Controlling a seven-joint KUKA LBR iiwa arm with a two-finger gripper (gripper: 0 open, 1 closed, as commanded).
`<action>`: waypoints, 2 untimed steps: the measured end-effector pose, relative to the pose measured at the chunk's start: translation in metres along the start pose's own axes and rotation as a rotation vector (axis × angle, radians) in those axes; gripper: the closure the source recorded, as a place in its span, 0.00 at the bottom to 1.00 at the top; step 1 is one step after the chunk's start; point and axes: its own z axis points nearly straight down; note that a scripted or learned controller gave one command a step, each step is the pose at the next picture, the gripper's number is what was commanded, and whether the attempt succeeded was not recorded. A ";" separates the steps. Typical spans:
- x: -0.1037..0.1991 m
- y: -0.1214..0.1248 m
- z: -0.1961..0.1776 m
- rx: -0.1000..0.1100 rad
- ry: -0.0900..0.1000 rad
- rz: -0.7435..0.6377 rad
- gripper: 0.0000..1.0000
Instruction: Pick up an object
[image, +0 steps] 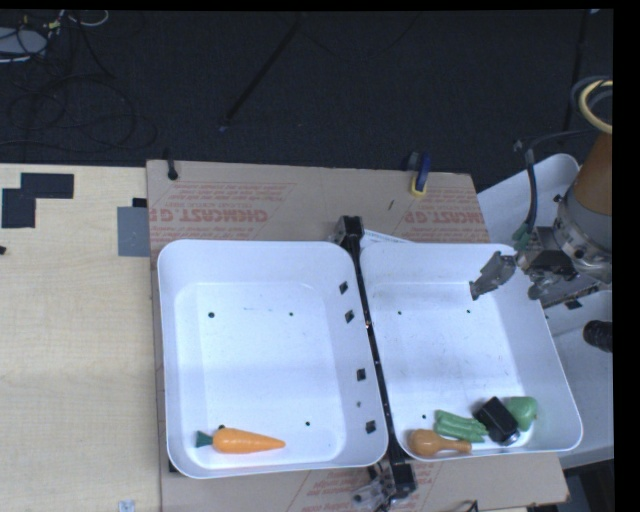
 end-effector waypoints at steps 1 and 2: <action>0.064 0.051 0.035 0.001 0.002 -0.006 0.00; 0.112 0.092 -0.028 -0.006 0.000 -0.005 0.00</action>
